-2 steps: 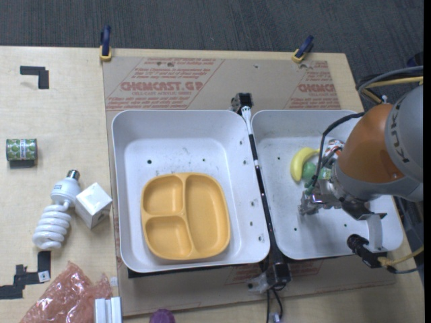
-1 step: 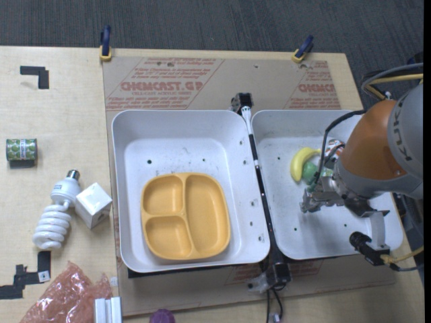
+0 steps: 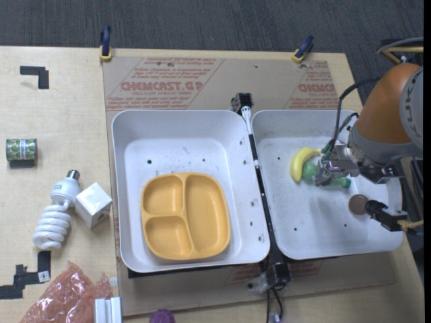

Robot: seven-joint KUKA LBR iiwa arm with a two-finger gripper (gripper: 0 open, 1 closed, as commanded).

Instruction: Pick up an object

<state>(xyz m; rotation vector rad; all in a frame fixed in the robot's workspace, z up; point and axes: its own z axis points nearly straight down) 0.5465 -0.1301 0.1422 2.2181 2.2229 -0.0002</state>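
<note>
Claw at the banana in the right bin

The claw (image 3: pixel 328 171) sits low over a green object (image 3: pixel 311 172) beside the banana (image 3: pixel 300 162), probably for a grab; its opening cannot be told.

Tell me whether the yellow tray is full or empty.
Empty. The tray lies flat in the left bin, and all three compartments show only bare yellow plastic.

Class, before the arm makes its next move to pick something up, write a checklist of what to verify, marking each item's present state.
1. Tool over the right bin: ok.
2. Tool at the green object beside the banana: ok.
3. Object seen between the tool's tips: cannot tell.
4. Brown object apart from the tool: ok.
5. Yellow tray lies flat in the left bin: ok.
</note>
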